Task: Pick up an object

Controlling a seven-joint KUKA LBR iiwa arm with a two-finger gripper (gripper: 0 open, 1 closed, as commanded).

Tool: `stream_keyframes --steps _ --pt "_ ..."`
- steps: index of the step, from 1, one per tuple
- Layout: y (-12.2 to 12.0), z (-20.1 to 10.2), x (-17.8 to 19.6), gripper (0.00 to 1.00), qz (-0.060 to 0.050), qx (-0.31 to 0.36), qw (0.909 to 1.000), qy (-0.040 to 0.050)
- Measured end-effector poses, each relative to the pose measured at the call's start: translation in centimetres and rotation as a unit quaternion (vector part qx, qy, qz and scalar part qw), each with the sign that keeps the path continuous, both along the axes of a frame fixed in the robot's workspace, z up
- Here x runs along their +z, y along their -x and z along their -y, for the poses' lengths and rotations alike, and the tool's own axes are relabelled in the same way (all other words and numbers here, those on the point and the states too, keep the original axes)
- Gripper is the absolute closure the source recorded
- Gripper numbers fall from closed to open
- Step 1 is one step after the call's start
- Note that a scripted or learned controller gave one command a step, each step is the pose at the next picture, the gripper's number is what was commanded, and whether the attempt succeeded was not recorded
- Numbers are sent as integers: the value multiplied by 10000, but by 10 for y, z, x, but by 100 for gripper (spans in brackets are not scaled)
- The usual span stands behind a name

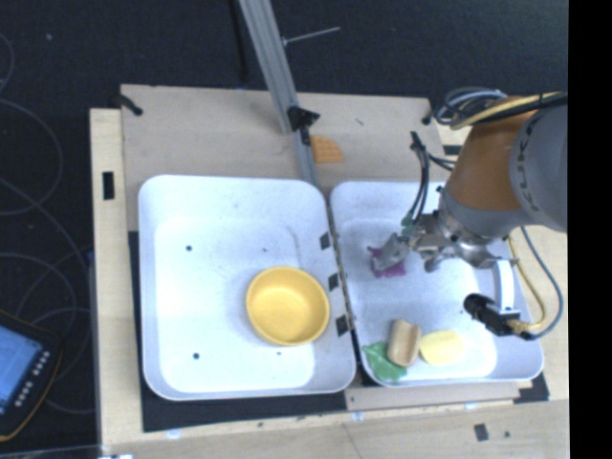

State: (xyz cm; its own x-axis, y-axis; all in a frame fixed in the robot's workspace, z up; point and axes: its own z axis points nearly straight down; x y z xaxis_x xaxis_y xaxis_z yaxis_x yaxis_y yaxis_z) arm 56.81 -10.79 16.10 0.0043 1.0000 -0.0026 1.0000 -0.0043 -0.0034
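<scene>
Purple object (390, 264) at the tips of the jaws (394, 253) in the right bin (363, 208), jaw state unclear.

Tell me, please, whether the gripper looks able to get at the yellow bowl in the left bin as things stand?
Probably yes. The yellow bowl sits alone and open-side up in the left bin, nothing above it. The gripper is over the right bin and would only have to cross the divider.

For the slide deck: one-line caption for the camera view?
KUKA arm's pincer low over a purple item in the right bin; yellow bowl sits in the left bin.
</scene>
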Motion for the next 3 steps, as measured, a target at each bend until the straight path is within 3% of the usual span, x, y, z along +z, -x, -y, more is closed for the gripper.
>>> stream_keyframes --steps 1,2,3 --pt "-7 -3 -57 0 -8 -13 10000 -1" --pt "-7 -2 -60 0 11 -3 10000 -6" --pt "-8 -3 -49 100 27 -29 10000 -22"
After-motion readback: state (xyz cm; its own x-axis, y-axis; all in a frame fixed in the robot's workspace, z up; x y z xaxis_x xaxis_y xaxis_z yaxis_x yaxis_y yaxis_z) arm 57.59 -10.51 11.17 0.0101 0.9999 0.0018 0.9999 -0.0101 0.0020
